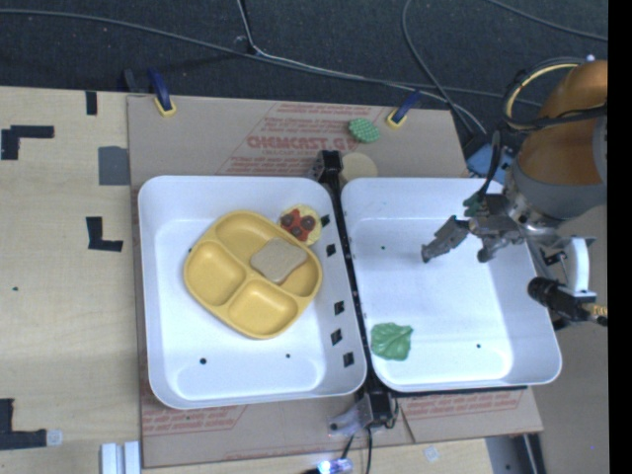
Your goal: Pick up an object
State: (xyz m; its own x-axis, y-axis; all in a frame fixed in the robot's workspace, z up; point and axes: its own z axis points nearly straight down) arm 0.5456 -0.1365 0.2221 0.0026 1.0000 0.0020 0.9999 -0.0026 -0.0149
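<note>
Grey tool [462, 244] spread wide over right bin [513, 363], holding nothing; green leaf [391, 341] lies there. Left bin [163, 363]: yellow tray [222, 275] with bread slice [277, 260], berries [299, 224].

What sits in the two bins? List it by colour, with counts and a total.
Yellow: 1, the divided plate in the left bin.
Tan: 1, the bread slice on that plate.
Red: 1, the berry cluster.
Green: 1, the leafy piece in the right bin.
Total: 4.

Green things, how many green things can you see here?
2. A green leafy piece lies in the right bin, near its front left corner; a small green object sits on the cardboard behind the bins.
</note>
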